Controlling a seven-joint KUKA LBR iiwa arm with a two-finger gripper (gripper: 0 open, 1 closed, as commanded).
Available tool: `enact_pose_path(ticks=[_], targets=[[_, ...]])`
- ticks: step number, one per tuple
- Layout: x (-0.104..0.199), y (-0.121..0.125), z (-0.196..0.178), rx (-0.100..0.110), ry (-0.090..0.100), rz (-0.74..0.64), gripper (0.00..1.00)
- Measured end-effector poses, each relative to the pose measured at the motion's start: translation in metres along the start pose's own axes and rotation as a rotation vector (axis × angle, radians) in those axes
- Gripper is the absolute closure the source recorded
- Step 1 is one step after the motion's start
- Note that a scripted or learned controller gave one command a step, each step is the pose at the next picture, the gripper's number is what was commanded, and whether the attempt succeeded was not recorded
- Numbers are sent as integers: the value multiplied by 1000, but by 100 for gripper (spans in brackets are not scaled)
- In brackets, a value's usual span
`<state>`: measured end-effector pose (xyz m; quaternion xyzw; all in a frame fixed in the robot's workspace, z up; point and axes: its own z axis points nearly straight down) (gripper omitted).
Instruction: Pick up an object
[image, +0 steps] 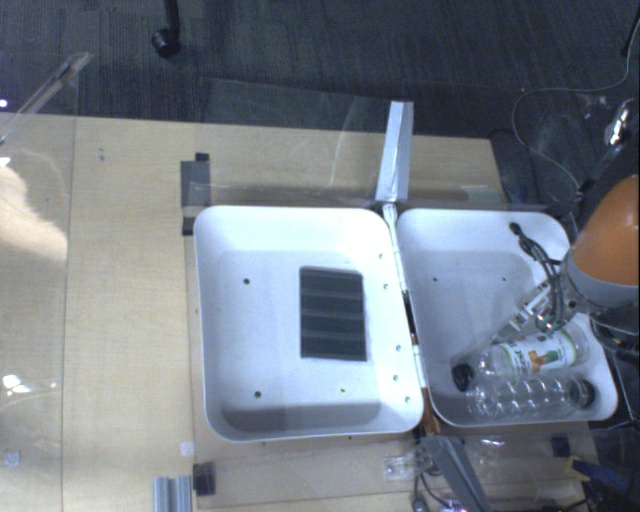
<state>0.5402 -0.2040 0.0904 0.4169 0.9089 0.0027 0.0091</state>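
End effector (538, 312), state indiscernible, sits above two clear bottles (525, 375) in right bin (450, 260); advise centring over one bottle's body.

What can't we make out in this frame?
- Gripper, camera view: too small and cluttered over the right bin to read its state.
- Clear bottles: see-through, overlapping; count and contact with the gripper unclear.
- Bottle label: too small to read.
- Arm: cut off by the right edge.

A grey arm (600, 285) with a rounded orange band (608, 240) ends in a metallic wrist, black cables looping alongside; finer markings appear too blurred to read.
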Motion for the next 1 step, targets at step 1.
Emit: enact_pose_path(ticks=[1], targets=[[35, 89, 1, 0, 4, -132, 0]])
